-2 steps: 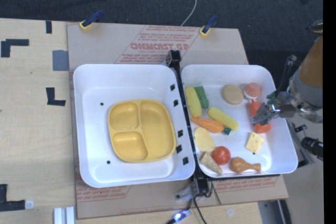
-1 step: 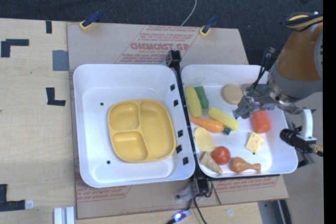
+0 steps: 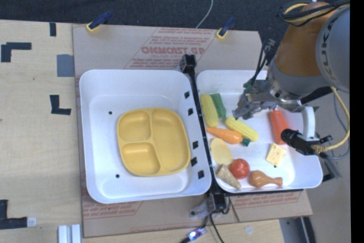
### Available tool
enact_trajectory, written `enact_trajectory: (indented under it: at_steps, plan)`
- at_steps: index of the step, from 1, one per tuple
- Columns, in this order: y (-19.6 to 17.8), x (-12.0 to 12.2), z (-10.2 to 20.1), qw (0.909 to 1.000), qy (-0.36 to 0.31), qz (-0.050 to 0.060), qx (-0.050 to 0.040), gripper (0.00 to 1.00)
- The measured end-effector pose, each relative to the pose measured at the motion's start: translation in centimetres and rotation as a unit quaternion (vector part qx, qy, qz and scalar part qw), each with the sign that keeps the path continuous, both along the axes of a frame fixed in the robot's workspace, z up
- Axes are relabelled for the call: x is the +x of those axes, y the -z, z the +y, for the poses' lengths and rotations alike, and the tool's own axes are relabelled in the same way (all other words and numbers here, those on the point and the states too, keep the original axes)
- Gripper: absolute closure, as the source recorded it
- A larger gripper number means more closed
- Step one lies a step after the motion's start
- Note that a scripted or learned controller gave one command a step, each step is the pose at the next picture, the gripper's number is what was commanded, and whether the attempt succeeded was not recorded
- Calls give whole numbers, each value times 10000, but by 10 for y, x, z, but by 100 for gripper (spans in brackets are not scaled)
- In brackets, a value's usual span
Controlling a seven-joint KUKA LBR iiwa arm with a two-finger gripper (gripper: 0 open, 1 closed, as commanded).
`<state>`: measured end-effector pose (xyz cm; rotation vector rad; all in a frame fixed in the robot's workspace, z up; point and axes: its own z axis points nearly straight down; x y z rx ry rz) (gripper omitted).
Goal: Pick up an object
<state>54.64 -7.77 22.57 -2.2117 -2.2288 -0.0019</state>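
Observation:
The right bin [image 3: 296, 180] holds several toy foods: a yellow and green corn cob [image 3: 212, 107], a second corn cob [image 3: 242, 128], an orange carrot [image 3: 224, 135], a red sausage [image 3: 278, 125], a cheese wedge [image 3: 276, 154], a red tomato [image 3: 240, 168], a chicken drumstick [image 3: 264, 179], a pale round slice [image 3: 220, 151] and a beige wedge [image 3: 228, 177]. My gripper [image 3: 248, 108] hangs over the bin's middle, just above the second corn cob's upper end. Nothing shows between its fingers.
The left bin [image 3: 94, 122] holds a yellow divided plate [image 3: 152, 141]. A black divider [image 3: 196, 116] separates the bins. A black fitting [image 3: 298, 141] and cables hang off the arm over the right bin's right side. Cardboard lies under both bins.

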Motion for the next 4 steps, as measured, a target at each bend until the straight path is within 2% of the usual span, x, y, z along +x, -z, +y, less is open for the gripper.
enact_trajectory:
  at_steps: [2, 3, 4]
  plan:
    - [-8, 50, 82, 10000, 5, -3, -3, 100]
    - [12, 66, 108, 10000, 21, 9, -13, 100]
    - [-6, 62, 103, 10000, 29, 2, -11, 100]
